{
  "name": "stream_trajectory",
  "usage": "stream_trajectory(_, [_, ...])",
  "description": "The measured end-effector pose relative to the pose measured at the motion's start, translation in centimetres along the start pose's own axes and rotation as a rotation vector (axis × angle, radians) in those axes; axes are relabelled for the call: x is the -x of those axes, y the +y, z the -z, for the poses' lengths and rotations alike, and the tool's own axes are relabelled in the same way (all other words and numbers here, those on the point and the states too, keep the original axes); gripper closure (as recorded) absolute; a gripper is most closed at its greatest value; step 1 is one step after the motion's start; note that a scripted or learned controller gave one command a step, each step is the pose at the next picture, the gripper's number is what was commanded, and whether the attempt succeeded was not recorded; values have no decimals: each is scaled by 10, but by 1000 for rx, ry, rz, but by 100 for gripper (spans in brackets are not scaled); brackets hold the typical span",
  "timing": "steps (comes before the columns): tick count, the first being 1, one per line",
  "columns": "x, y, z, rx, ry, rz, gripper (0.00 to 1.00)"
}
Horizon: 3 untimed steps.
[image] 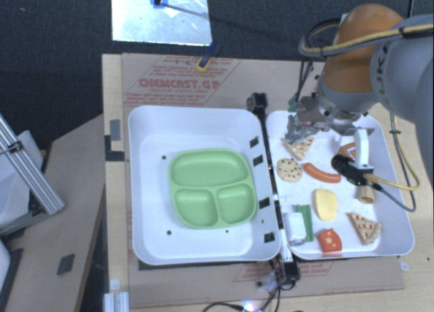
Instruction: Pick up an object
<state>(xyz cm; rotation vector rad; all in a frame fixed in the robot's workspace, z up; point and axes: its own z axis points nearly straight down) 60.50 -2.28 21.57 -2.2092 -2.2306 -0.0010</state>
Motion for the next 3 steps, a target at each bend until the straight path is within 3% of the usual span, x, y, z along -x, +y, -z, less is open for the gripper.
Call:
stream_trajectory(1, [6,-12,14,2,-1,-9,100])
stream_trajectory(2, [-7,-12,18,3,-1,-3,100])
stream_trajectory(3, [2,-10,18,3,-1,-8,100])
